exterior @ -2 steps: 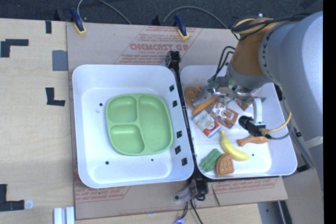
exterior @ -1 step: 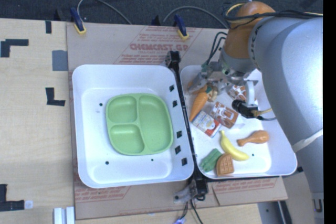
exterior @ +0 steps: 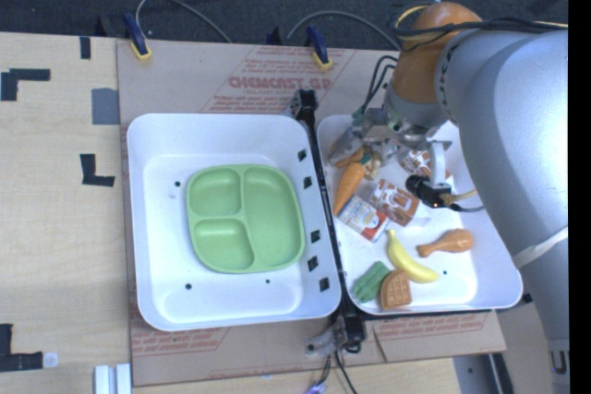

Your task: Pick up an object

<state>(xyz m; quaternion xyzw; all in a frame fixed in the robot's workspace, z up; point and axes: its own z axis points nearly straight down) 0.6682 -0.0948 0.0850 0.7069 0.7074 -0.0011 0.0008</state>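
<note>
My gripper (exterior: 362,146) hangs low over the far left corner of the right bin (exterior: 494,291), right above the top end of an orange carrot (exterior: 347,186). The carrot lies along the bin's left wall. Beside it rests a red-and-white snack packet (exterior: 375,208). Nearer the front lie a yellow banana (exterior: 410,261), a brown chicken drumstick (exterior: 447,244), a green toy (exterior: 371,280) and a tan waffle (exterior: 395,291). The wrist and arm cover the bin's far right part.
The left bin (exterior: 157,198) holds a green divided plate (exterior: 245,219). A black clip strip (exterior: 316,189) runs between the two bins. Cables and two blue clamps (exterior: 138,40) sit at the bench's far edge.
</note>
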